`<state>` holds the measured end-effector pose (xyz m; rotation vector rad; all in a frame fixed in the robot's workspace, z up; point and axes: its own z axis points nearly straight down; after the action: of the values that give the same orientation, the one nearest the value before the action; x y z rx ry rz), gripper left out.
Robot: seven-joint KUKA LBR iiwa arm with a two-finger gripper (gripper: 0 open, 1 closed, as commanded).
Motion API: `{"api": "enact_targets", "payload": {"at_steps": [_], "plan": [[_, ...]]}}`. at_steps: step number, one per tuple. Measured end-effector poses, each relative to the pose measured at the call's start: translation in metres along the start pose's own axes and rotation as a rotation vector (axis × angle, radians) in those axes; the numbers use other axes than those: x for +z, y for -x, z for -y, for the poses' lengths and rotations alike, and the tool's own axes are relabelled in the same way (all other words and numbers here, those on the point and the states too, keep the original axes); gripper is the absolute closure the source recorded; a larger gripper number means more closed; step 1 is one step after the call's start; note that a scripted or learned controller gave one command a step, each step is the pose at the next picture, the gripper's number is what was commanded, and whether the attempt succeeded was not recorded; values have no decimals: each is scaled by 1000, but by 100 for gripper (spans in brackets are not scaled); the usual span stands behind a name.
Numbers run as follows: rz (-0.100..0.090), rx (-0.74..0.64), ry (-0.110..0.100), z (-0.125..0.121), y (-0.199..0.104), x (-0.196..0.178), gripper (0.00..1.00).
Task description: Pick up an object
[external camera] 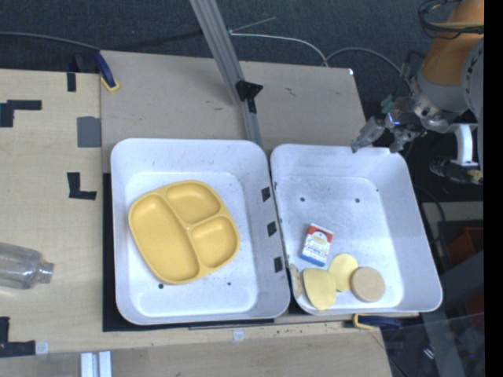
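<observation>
In the right bin (393, 210), near its front edge, lies a small red, white and blue box (317, 244). Beside it sit a pale yellow wedge (318, 287), a yellow round piece (343, 269) and a tan disc (367, 283). My gripper (382, 140) hovers above that bin's back right corner, well away from these objects. Its fingers are spread open and hold nothing. A yellow divided plate (183, 230) lies in the left bin (126, 171).
A slanted metal pole (222, 45) crosses the bench behind the bins and ends near their shared back corner. A clear plastic bottle (20, 265) lies at the far left. Cables run along the dark floor at the back and right.
</observation>
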<state>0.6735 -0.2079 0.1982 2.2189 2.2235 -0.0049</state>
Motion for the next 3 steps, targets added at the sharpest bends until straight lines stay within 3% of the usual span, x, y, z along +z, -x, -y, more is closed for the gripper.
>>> {"api": "enact_targets", "payload": {"at_steps": [2,3], "plan": [[0,-1,-4,-7,1,66,0],[-15,4,-35,-3,0,107,0]]}}
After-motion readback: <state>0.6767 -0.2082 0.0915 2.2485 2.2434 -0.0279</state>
